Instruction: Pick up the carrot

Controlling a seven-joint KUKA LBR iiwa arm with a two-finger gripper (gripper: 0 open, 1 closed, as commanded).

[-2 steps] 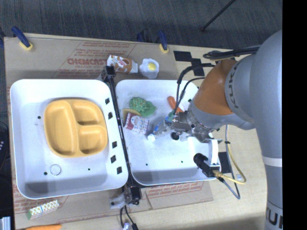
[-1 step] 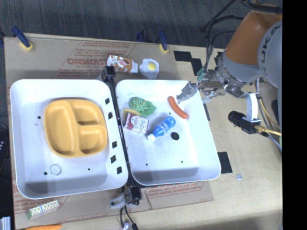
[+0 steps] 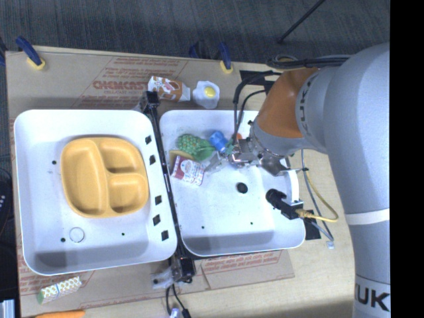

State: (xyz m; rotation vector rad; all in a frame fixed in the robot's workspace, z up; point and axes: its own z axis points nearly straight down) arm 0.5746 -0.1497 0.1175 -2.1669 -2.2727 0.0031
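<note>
My gripper reaches down into the right bin, near its upper middle, right beside a cluster of small items. A small orange bit shows just above the gripper, by the wrist; I cannot tell if it is the carrot. Left of the gripper lie a blue item, a green leafy item, a yellow piece and a red-and-white packet. Whether anything is in the gripper's hold is hidden.
A yellow divided tray sits in the left bin. A black spot marks the right bin's floor. Behind the bins stand a small carton and a yellow-white item. An orange object lies at the bottom edge.
</note>
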